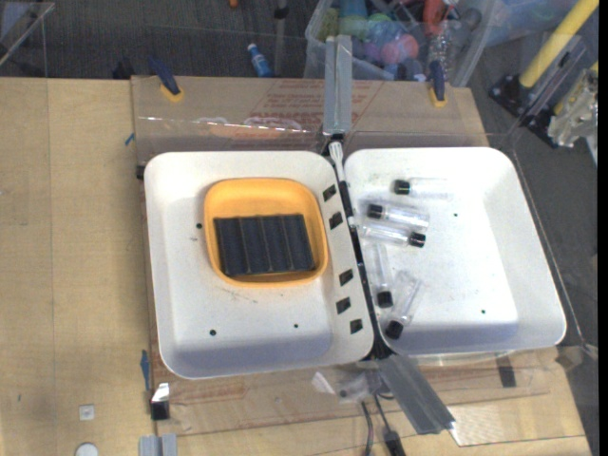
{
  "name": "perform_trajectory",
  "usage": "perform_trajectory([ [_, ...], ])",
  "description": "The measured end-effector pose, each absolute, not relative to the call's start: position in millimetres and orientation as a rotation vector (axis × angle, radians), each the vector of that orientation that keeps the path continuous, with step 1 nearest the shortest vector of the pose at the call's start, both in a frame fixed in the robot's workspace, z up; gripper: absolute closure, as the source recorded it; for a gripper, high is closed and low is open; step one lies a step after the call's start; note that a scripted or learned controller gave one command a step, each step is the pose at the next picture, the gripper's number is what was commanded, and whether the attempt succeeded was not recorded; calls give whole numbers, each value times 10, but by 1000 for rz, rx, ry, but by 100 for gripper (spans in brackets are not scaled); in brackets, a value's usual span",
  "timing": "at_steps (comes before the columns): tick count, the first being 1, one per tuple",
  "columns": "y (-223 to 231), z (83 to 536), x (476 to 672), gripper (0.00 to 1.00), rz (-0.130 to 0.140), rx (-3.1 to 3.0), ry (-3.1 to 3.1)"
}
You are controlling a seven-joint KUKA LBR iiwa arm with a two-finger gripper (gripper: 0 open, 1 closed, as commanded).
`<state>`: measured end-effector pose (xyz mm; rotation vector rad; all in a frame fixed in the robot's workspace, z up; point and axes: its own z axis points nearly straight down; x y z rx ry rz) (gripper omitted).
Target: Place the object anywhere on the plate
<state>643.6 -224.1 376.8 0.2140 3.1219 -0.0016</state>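
Observation:
An orange plate (261, 191) with rounded corners lies in the left white bin (180, 293), towards its back. A black ridged rectangular block (263, 245) rests flat on the plate and covers most of its front half. Several clear plastic vials with black caps (397, 215) lie scattered in the right white bin (484, 255), mostly along its left side near the divider.
A metal divider strip with black clips (344, 245) runs between the two bins. A clear tub of colourful items (399, 17) stands behind the bench. Cardboard (237, 103) lies under the bins' far edge.

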Motion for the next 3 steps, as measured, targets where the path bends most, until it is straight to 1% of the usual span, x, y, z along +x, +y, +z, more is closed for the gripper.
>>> perform_trajectory([
  [1, -2220, 4010, 6470, 100, -3, -303, 3114],
  [2, -2230, 4378, 6131, 100, -6, -701, 3049],
  [3, -2234, 4376, 6129, 0, -5, -701, 3050],
])
